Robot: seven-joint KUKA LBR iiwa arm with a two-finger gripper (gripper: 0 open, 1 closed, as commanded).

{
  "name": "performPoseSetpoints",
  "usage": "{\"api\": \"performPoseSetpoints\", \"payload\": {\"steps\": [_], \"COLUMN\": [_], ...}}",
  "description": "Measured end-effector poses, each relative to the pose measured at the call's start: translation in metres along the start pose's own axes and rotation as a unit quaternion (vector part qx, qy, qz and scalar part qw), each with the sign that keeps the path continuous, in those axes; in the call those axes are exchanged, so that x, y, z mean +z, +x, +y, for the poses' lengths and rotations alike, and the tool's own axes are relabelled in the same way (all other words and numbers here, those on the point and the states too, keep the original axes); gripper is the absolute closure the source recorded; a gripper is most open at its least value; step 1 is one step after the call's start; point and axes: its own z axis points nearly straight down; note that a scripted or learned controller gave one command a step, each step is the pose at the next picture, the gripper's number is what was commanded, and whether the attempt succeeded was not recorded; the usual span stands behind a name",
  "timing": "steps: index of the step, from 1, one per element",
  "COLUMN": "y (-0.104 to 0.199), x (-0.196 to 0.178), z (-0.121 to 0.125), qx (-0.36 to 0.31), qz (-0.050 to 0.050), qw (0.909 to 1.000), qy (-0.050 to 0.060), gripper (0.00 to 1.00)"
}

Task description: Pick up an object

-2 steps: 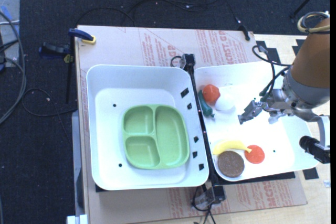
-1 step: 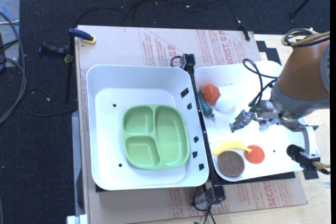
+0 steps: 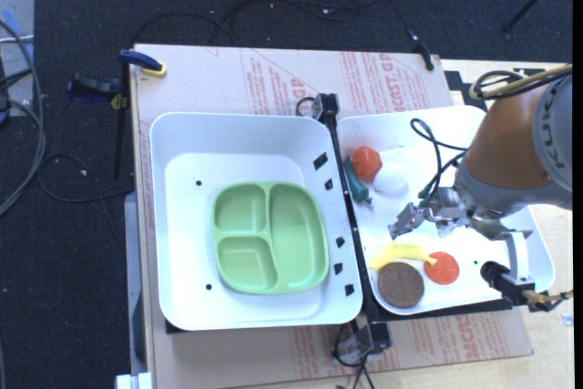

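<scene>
Nearest the camera in the right bin [image 3: 537, 267], a brown disc [image 3: 401, 284] lies against the front wall, with a small orange-red piece [image 3: 442, 268] just beside it and a yellow banana-shaped piece [image 3: 406, 252] touching the disc's far edge. All three rest on the bin floor, so by my reading nothing has been lifted yet and the whole pick is left to do.

Just beyond them hangs the pincer [image 3: 414, 219], low over the bare middle of the bin. How far it stands open I cannot tell (it is small, grey and partly lost against the white floor), though no object appears within it. The wrist and orange band [image 3: 510, 146] cover the bin's right part, and whatever lies beneath them is hidden.

Farther back, a white egg-like object [image 3: 390, 180] touches a red-orange ball [image 3: 366, 162], and a green piece [image 3: 356, 187] lies along the dividing wall; its shape is hard to make out.

The left bin [image 3: 173, 196] holds a green divided tray [image 3: 271, 237]. Any of the right bin's pieces could serve as the target; which one the arm intends is unclear.
</scene>
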Motion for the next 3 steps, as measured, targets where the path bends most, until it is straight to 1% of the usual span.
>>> {"api": "performPoseSetpoints", "payload": {"steps": [1, 2, 3], "y": [0.0, -0.002, -0.001], "x": [0.034, 0.022, -0.024], "z": [0.001, 0.002, 0.011], "qx": [0.0, 0.001, -0.001], "qz": [-0.001, -0.002, -0.001], "qw": [1.0, 1.0, 1.0], "qy": [-0.004, -0.007, -0.004], "gripper": [0.0, 1.0, 1.0]}}
